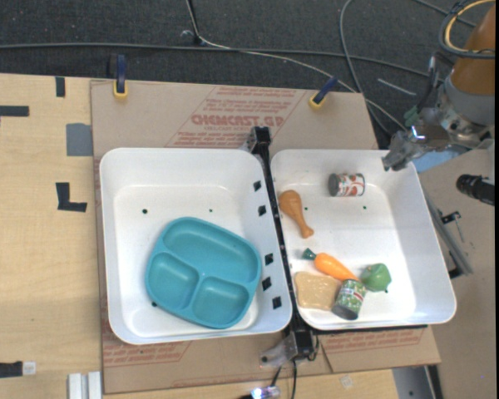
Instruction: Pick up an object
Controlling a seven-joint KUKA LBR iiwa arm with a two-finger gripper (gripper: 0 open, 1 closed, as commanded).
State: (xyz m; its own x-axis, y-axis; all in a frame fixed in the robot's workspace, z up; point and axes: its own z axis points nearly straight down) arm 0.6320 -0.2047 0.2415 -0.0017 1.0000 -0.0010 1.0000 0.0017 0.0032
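The right bin [416, 223] holds several small objects. A small can with a red and white label [347, 184] lies on its side near the back. A brown drumstick [295, 211] lies by the divider. At the front sit an orange carrot [331, 265], a tan slice of toast [316, 290], a dark green can [348, 299] and a green pepper [376, 277]. My gripper [397, 158] hangs over the right bin's back right rim, right of the labelled can and apart from every object. Nothing shows in its grasp.
A teal divided plate [203, 272] lies in the left bin [129, 181]. Both bins rest on a cardboard sheet [233, 115] held by clamps [119, 86] at the back. Cables [233, 48] run across the dark floor behind.
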